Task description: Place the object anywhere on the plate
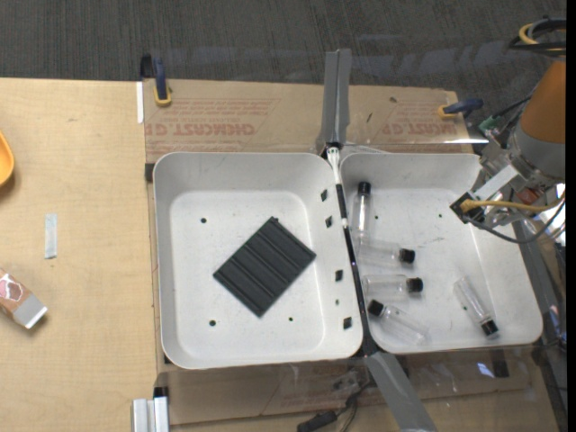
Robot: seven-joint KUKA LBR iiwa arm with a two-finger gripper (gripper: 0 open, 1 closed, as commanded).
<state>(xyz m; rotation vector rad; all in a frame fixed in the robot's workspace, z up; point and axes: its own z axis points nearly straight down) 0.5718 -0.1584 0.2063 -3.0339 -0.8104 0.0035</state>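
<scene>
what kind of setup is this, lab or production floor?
Likely a robotics lab test bench: two white bins clamped side by side on a cardboard-covered bench, clear vials with black caps as test objects, a dark ribbed plate as the target, and loose cabling at the arm.

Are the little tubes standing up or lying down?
Lying down: the clear black-capped tubes rest on their sides on the right bin's floor.

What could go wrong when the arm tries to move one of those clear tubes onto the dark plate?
The tubes are clear, thin and lie close together in the right bin, so a grasp may slip or nudge neighbours. One tube lies near the divider wall. The ridged plate may let a round tube roll off.
</scene>
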